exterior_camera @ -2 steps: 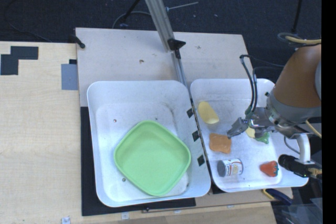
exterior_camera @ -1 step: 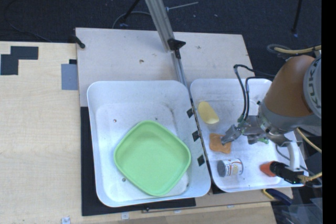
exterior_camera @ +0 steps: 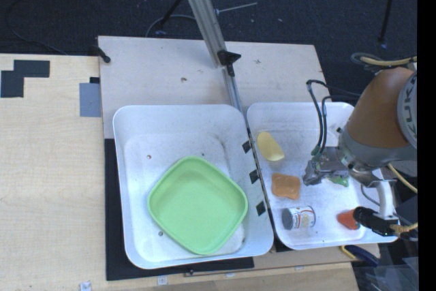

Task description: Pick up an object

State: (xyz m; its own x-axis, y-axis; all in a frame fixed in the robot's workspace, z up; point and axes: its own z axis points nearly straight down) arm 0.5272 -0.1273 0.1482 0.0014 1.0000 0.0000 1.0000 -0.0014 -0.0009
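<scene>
The right bin [exterior_camera: 300, 116] holds a pale yellow lump [exterior_camera: 270, 146] near its left wall and an orange sponge-like block [exterior_camera: 286, 185] just below it. A small can [exterior_camera: 299, 217] lies on its side near the front rim, a red object [exterior_camera: 348, 219] sits at the front right, and a green object [exterior_camera: 340, 180] is partly hidden under the wrist. My gripper [exterior_camera: 315, 174] is low in this bin, right of the orange block and apart from it. Nothing shows between its fingers.
The left bin [exterior_camera: 129, 126] holds a light green square plate [exterior_camera: 197, 204]. A metal rail [exterior_camera: 208, 13] slants in from the top toward the divider between the bins. The arm's orange band [exterior_camera: 381, 109] hangs over the right bin's far right side.
</scene>
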